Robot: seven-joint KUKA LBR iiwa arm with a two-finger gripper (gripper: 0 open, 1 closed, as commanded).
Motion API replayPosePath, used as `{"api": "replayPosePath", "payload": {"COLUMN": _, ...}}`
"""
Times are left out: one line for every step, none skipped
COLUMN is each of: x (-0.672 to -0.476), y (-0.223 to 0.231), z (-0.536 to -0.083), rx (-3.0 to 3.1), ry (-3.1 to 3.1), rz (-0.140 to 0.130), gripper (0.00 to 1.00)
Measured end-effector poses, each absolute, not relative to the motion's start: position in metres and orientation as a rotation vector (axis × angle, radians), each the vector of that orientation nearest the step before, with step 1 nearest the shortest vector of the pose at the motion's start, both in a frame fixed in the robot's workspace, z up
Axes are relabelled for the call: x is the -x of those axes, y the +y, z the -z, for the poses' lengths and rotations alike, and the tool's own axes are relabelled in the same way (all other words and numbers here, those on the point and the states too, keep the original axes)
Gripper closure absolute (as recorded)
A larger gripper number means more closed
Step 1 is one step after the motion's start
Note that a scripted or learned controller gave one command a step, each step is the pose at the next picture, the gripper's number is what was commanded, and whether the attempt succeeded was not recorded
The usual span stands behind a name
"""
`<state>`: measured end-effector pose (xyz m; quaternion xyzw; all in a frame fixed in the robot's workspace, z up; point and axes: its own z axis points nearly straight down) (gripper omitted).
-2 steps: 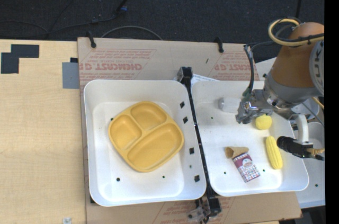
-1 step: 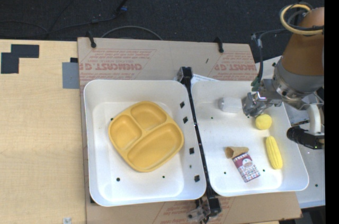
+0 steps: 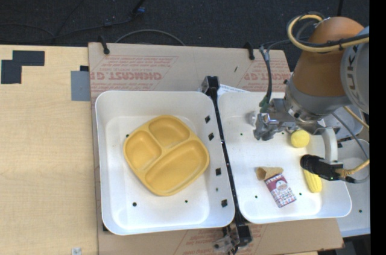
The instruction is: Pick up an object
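Reaching in from the right and hovering with the hand [image 3: 264, 126] over the upper left part of the right bin [image 3: 248, 187]; not showing clearly whether open or closed, with nothing seen in its grip. Lying just right of the hand, apart from it, a yellow ball [image 3: 300, 138]. Sitting nearer the front, a tan wedge [image 3: 269, 173] just beside a red-and-white packet [image 3: 281, 191], with a yellow cob-like piece [image 3: 313, 181] to their right. Resting in the left bin [image 3: 114, 127], a yellow divided plate [image 3: 167, 154].
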<state>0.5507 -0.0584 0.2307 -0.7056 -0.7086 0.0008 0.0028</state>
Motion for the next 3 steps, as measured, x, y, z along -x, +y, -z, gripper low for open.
{"api": "replayPosePath", "payload": {"x": -0.542, "y": -0.003, "z": -0.219, "rx": 2.213, "ry": -2.222, "rz": -0.004, "gripper": 1.00}}
{"api": "replayPosePath", "payload": {"x": -0.533, "y": 0.044, "z": -0.230, "rx": 2.214, "ry": -2.224, "rz": -0.001, "gripper": 1.00}}
{"api": "replayPosePath", "payload": {"x": -0.520, "y": 0.095, "z": -0.238, "rx": 2.212, "ry": -2.226, "rz": -0.002, "gripper": 1.00}}
